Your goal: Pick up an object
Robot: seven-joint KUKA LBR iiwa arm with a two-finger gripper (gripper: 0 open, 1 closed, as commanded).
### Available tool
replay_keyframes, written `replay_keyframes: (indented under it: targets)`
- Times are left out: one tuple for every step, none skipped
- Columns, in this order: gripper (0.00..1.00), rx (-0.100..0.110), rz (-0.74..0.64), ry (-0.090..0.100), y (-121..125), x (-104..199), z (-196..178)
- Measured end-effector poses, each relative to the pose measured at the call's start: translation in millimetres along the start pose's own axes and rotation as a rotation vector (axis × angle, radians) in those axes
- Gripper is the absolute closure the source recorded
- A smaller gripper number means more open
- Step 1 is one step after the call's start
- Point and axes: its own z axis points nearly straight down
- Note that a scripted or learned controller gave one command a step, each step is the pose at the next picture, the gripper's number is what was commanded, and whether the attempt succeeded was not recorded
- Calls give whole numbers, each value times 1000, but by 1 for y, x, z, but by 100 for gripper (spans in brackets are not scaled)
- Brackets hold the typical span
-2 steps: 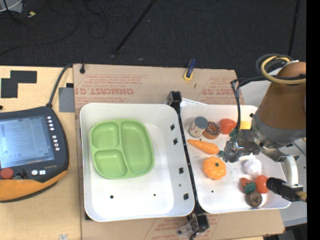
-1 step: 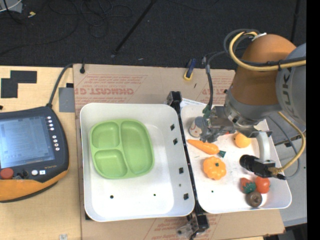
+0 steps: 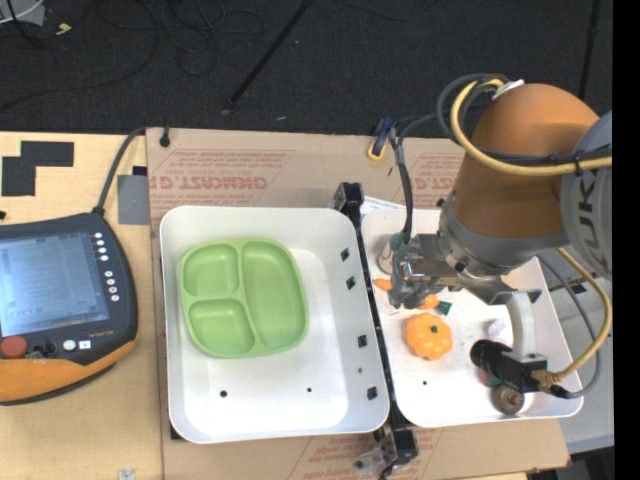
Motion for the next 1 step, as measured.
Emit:
replay_keyframes:
  targets:
    - [100, -12, -2, 1, -17, 40, -124]
